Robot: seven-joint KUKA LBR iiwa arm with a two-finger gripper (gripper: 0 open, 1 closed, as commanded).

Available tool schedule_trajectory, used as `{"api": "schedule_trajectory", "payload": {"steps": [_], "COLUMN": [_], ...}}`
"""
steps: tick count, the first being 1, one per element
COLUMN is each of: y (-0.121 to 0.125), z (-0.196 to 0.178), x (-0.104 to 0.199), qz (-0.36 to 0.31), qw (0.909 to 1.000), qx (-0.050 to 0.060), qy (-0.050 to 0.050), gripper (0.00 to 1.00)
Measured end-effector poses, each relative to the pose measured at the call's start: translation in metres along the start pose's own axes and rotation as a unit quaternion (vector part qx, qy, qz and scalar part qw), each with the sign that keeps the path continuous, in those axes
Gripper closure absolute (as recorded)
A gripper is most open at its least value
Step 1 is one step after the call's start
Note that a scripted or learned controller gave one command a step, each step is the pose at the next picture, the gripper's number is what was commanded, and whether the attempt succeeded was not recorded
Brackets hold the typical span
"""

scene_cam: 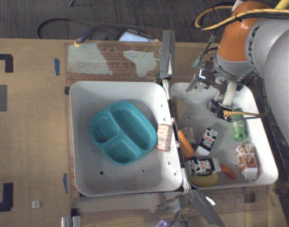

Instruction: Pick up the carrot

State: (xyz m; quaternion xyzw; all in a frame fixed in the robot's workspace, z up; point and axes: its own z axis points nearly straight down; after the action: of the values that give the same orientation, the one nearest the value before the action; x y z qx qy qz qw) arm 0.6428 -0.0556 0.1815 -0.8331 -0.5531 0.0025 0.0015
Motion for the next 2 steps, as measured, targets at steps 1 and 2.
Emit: {"api": "schedule_trajectory", "payload": {"steps": [1,2], "y": [-0.013,-0.044], "z": [0.097,0.0], "x": [-0.084,-0.036], "qz": [-0.08,-0.167], "qw": [0.9968,0.9859], "qx": [-0.002,-0.001], "qy": [0.001,0.001], "gripper": [0.0,0.0]}}
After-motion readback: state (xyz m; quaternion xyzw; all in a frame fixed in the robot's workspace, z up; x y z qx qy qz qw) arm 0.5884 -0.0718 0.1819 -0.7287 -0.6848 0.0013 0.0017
